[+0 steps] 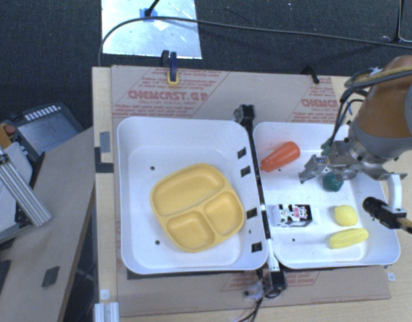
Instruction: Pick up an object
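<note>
Five small items are lying in the right bin (394,250), the gripper (325,172) hovering over a teal object (334,182) with finger opening impossible to judge; probably light, rigid, smooth plastic, it is likely asking for a centred grip across its width.

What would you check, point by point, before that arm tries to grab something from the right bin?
1. Tool over the right bin: ok.
2. Something within reach: ok, the teal object lies right beside the tool.
3. Tool's grip state: cannot tell.
4. Other targets lying apart: ok, the carrot, lemon, banana and small carton do not touch.
5. Teal object in full sight: not ok, the arm partly hides it.
</note>
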Robot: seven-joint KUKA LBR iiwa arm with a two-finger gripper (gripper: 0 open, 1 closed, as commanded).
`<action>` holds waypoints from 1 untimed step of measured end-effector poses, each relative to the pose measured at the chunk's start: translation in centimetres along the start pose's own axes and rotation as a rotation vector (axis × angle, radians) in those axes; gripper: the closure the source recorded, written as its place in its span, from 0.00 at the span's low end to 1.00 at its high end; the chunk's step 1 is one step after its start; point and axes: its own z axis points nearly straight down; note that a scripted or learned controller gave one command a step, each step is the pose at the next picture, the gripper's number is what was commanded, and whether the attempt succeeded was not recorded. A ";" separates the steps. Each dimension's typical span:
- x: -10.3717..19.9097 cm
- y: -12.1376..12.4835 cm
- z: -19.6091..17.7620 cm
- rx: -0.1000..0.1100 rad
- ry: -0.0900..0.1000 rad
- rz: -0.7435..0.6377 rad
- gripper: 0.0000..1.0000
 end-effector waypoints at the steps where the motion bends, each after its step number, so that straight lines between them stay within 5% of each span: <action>1: 0.0 0.3 -0.7 -0.014 -0.002 -0.003 0.00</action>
